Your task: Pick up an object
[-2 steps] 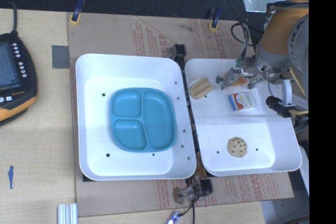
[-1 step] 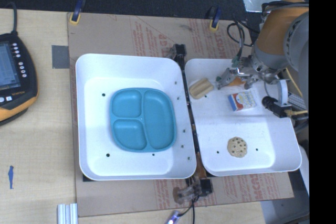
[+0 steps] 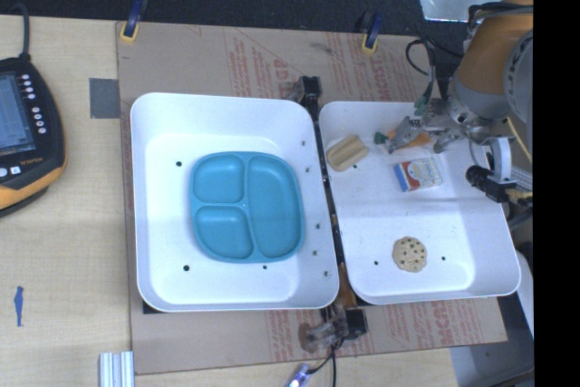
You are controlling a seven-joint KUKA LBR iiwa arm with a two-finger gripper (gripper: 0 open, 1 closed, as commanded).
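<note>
My gripper point(image 3: 419, 133) hangs low over the far part of the right bin point(image 3: 471, 272), reaching in from the right. A small orange and green object point(image 3: 391, 140) lies right at its tip; I cannot tell whether it is gripped. Just in front of the gripper a small white carton point(image 3: 418, 174) with blue and orange print lies flat. A tan bread roll point(image 3: 346, 151) rests near the bin's far left wall. On the bin floor near the front sits a round cookie point(image 3: 410, 254).
The left bin point(image 3: 154, 276) holds a blue divided plate point(image 3: 246, 205). A black and orange teach pendant point(image 3: 23, 131) lies on the bench at the far left. Clamps point(image 3: 134, 16) pin the cardboard sheet at the back. The arm's cables point(image 3: 489, 172) hang over the right bin's right side.
</note>
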